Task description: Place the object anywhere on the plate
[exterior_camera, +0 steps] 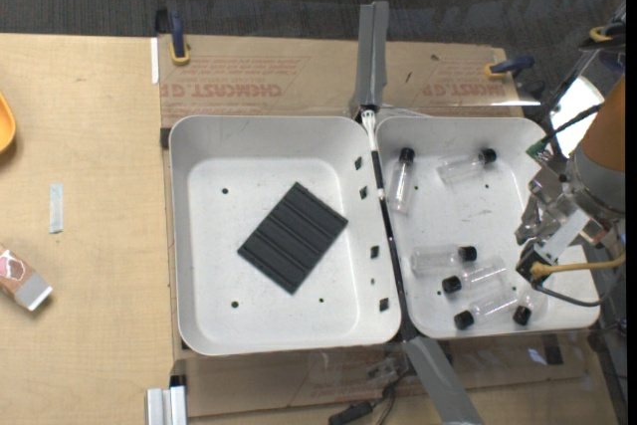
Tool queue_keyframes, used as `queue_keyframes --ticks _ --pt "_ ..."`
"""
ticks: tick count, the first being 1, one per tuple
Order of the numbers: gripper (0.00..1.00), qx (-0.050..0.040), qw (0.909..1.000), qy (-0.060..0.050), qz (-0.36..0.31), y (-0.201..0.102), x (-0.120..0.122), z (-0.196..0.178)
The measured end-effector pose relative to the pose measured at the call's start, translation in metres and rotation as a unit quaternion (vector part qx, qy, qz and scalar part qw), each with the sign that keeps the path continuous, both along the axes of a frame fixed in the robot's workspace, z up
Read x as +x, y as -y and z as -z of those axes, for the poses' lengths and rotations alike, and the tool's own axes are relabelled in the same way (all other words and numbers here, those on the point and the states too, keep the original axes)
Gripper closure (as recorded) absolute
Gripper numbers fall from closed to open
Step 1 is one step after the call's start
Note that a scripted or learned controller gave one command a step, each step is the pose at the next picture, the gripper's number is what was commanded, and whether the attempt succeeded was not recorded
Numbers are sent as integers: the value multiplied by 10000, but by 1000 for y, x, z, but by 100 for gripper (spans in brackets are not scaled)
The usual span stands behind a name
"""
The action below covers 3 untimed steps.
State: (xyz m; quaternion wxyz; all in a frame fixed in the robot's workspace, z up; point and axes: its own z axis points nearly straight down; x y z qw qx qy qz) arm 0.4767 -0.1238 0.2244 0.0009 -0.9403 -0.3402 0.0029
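Observation:
A black ribbed plate (293, 237) lies at an angle in the middle of the left bin (199, 314). Several clear vials with black caps lie in the right bin (428, 318): one vial (401, 182) near its left wall, one vial (464, 168) at the back, and a cluster of vials (476, 280) toward the front. My gripper (535, 232) hangs over the right edge of the right bin, just right of the front cluster. Nothing shows in its grasp.
Both bins rest on cardboard (328, 75) with clamps at the back. On the wooden bench to the left lie a small grey strip (56, 208) and a wrapped item (22, 279). A grey bar (372, 55) runs between the bins at the back.

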Motion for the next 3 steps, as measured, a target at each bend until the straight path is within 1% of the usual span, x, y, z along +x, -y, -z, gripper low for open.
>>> queue_keyframes --ticks 1,2,3 --pt "100 -1 9980 3 -625 -68 58 35" --pt "100 -4 9955 4 -942 -146 113 34" --pt "100 -3 9716 10 -2366 -205 161 34"
